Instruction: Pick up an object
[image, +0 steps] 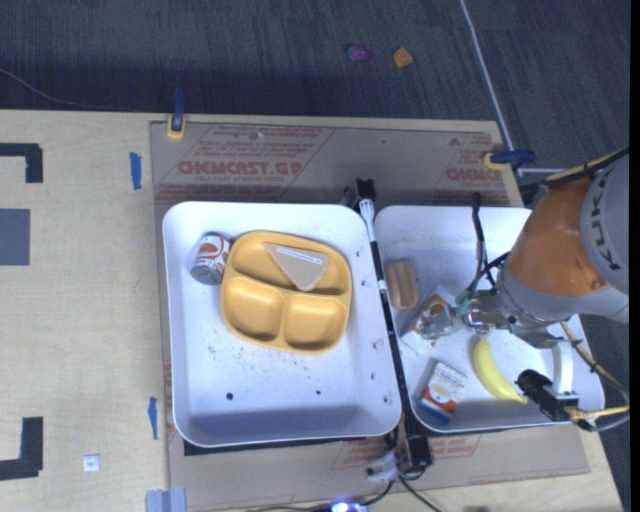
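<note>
The grey arm with its orange band (555, 250) reaches in from the right over the right bin (440, 225). My gripper (466, 311) hangs low in the middle of that bin. Just left of it, touching or nearly touching, lies a small brown and white packet (433, 317). A yellow banana (490, 368) lies below the gripper, toward the bin's front. A small white carton with blue and orange print (441, 388) rests at the front left of the bin. A tan block (402, 284) lies near the bin's left wall.
The left bin (190, 380) holds a yellow divided tray (285, 292) with a pale triangular piece (300, 266) on it, and a crushed can (209, 258) at its back left corner. A black divider (385, 330) runs between the bins.
</note>
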